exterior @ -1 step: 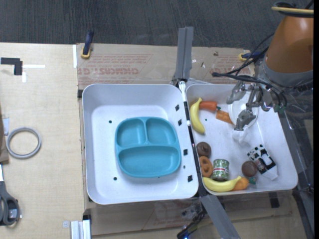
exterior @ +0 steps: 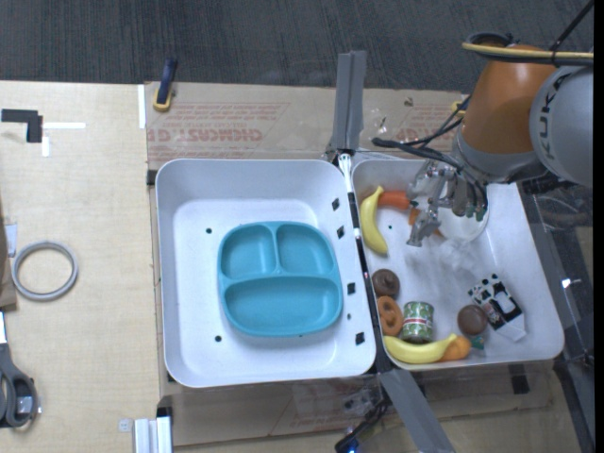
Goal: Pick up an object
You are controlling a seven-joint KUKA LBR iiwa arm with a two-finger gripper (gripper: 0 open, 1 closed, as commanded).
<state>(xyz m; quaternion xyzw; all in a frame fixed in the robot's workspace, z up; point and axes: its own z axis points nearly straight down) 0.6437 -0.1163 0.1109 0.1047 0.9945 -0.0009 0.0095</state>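
Note:
My gripper (exterior: pixel 427 226) hangs over the back part of the right bin (exterior: pixel 528 253), below the orange wrist band. An orange carrot-like piece (exterior: pixel 396 199) lies just left of it, beside a yellow banana (exterior: pixel 373 223) along the bin's left wall. Nearer the front lie a chocolate donut (exterior: pixel 385 282), an orange pretzel-like piece (exterior: pixel 389 314), a green can (exterior: pixel 416 321), a second banana (exterior: pixel 420 349), a brown ball (exterior: pixel 472 320) and a black-and-white checkered item (exterior: pixel 498 300). No object is visibly held.
The left bin (exterior: pixel 179 253) holds a blue divided plate (exterior: pixel 280 278). On the bench to the left lie a grey tape roll (exterior: pixel 42 270) and scissors (exterior: pixel 14 394). A grey divider post (exterior: pixel 349 102) stands between the bins at the back.

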